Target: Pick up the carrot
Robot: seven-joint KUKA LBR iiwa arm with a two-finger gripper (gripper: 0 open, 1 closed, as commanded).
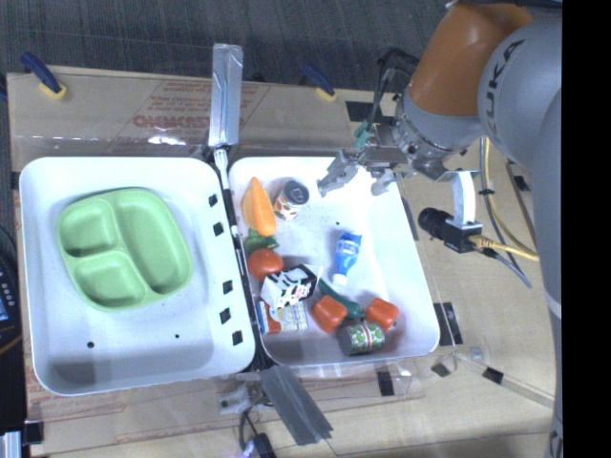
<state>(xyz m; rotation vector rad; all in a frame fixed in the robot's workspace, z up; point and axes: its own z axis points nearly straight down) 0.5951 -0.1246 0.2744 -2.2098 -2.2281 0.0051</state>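
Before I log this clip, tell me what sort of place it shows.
Most likely a robot lab's pick-and-place test bench, not a kitchen. Two white bins sit side by side on it, one holding a green divided plate, the other toy food such as a carrot. A grey-and-orange arm reaches in.

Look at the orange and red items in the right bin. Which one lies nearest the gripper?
The carrot, by the bin's left wall at the top. The gripper hangs above the bin's upper part; the red items lie lower down.
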